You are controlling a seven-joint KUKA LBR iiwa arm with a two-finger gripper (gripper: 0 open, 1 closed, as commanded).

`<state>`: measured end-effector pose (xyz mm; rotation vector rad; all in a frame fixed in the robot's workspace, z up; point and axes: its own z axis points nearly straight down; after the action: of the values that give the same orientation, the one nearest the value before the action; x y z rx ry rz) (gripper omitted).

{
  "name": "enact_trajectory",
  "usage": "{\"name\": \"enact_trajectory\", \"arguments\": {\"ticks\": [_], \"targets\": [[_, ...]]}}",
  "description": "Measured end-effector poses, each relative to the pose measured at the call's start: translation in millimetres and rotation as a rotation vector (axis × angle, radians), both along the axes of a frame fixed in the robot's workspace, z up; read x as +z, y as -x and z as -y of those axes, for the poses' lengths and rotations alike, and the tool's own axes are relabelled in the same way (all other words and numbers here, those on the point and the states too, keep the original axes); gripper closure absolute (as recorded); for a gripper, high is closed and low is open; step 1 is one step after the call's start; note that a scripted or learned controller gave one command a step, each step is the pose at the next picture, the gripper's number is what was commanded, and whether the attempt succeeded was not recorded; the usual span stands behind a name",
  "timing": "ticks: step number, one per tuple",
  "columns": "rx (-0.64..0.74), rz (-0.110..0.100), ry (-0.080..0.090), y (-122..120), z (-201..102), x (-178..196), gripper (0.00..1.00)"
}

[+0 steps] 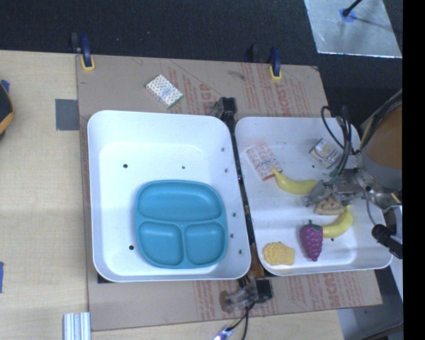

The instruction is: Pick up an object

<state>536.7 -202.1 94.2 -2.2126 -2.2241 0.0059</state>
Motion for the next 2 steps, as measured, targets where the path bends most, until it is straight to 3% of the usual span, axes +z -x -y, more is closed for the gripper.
{"name": "enact_trajectory", "arguments": {"ticks": [1,2], "targets": [[-0.002,0.005,0.000,-77.4,9.7,-1.8,0.00],[0.000,0.001,0.000,0.6,-17.8,-2.8,0.00]]}}
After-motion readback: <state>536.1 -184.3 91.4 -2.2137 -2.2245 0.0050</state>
